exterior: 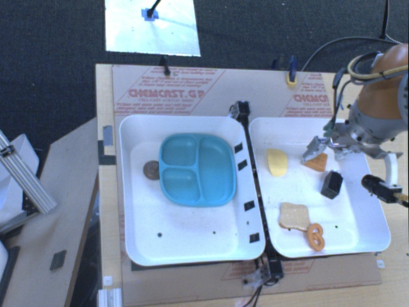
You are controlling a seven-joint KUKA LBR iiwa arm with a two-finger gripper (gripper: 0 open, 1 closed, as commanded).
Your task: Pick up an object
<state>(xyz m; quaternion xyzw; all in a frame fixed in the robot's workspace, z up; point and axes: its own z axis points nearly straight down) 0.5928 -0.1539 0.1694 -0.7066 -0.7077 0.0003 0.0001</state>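
Note:
In the right bin (364, 235) lie a yellow piece (277, 162), an orange wedge (316, 164), a black block (331, 185), a slice of toast (294, 216) and an orange pretzel (315, 236). My gripper (321, 148) hangs at the back of this bin, right over the orange wedge and touching or nearly touching its top edge. Nothing is seen lifted off the bin floor. The grey arm with its orange band (386, 88) reaches in from the right.
The left bin (137, 235) holds a blue divided plate (195, 169) and a small round brown disc (151, 169) beside its left edge. A black divider strip (249, 178) runs between the bins. A dark part of the arm (378, 187) overhangs the right bin's right side.

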